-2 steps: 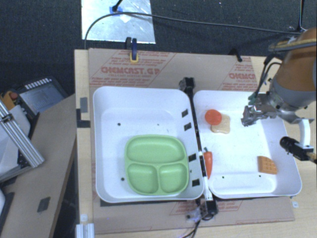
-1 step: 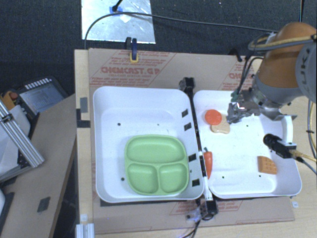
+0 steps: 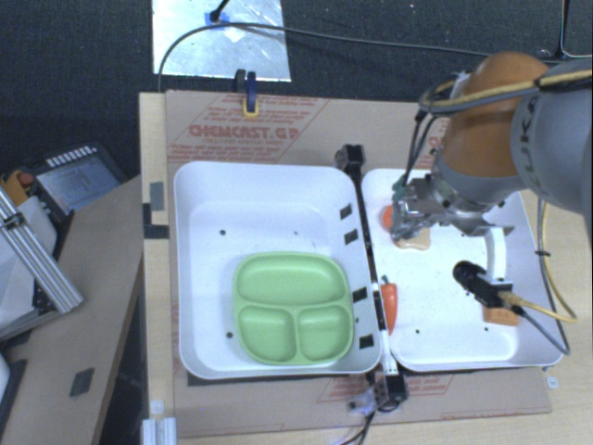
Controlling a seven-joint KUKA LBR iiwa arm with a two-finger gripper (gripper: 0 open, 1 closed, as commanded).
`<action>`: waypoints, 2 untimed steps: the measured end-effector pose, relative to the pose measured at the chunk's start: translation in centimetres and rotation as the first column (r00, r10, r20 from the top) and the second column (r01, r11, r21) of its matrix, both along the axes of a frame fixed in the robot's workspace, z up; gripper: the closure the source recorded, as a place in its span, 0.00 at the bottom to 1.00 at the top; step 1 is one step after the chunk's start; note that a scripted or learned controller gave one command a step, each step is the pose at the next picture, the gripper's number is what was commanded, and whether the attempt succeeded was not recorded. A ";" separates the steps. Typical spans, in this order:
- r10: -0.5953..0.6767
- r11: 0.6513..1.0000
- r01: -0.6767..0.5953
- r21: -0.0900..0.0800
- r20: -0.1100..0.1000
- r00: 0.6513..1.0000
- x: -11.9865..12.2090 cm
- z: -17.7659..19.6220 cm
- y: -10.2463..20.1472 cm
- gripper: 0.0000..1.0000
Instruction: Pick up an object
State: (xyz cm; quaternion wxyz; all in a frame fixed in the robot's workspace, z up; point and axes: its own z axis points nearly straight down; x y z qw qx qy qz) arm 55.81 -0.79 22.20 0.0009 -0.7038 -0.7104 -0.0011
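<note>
Across right bin (image 3: 445, 341): one carrot (image 3: 389, 304), one tan piece (image 3: 414, 242) beneath gripper (image 3: 406, 221), one orange thing (image 3: 385, 218), perhaps ball, half hidden; grip state unclear. Left bin (image 3: 213, 202): one tray (image 3: 278, 281).

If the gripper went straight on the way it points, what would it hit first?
Probably the pale tan object right under the gripper in the right bin, though depth is hard to judge.

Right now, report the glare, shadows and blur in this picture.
Camera view: glare streaks the silver sheet at the top; the left white bin reads bright, nearly flat; a soft shadow rims the green divided plate; the end effector looks slightly soft.
</note>
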 end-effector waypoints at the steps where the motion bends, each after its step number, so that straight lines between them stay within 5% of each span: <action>1: 0.000 1.000 0.000 0.000 0.002 1.000 0.2 0.9 5.6 1.00; 2: -0.001 1.000 0.001 0.000 -0.001 1.000 -1.2 -0.1 11.0 1.00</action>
